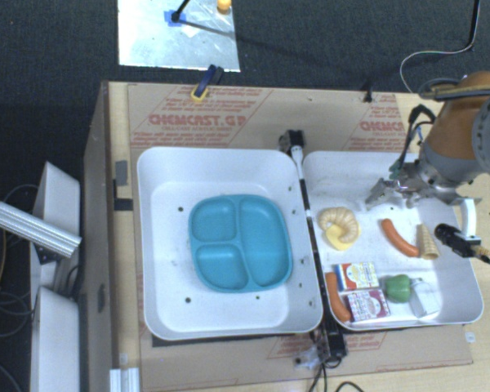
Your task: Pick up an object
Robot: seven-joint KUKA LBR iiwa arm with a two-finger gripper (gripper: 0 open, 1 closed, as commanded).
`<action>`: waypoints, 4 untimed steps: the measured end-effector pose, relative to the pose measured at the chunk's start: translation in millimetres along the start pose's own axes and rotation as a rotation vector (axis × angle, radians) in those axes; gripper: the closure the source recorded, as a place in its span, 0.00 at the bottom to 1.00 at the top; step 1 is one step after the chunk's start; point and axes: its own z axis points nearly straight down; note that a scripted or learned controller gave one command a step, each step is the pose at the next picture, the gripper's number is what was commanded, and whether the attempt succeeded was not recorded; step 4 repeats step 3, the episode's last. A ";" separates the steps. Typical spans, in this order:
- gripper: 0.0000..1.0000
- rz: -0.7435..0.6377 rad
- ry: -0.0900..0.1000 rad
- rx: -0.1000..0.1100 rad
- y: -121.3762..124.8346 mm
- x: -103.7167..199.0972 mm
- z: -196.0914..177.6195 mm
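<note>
- Looking for something to lift, you find every candidate lying in the right bin: a croissant near its left wall, an orange sausage in the middle with a small cone just beside it, two small boxes, a green pepper and a second sausage along the front.
- Nothing is raised off the floor, so you should count the pick as not yet made.
- The gripper hangs over the bin's rear, its two fingers spread apart with nothing between them.
- It sits behind the orange sausage, apart from it; descent, closing and lift all remain.
- The left bin holds a blue divided plate.
</note>
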 end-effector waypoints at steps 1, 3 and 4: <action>0.00 0.000 0.000 0.001 -43.5 21.0 10.2; 1.00 -0.003 0.001 -0.002 -24.9 87.1 -53.8; 1.00 -0.003 0.001 -0.002 -24.9 87.1 -53.8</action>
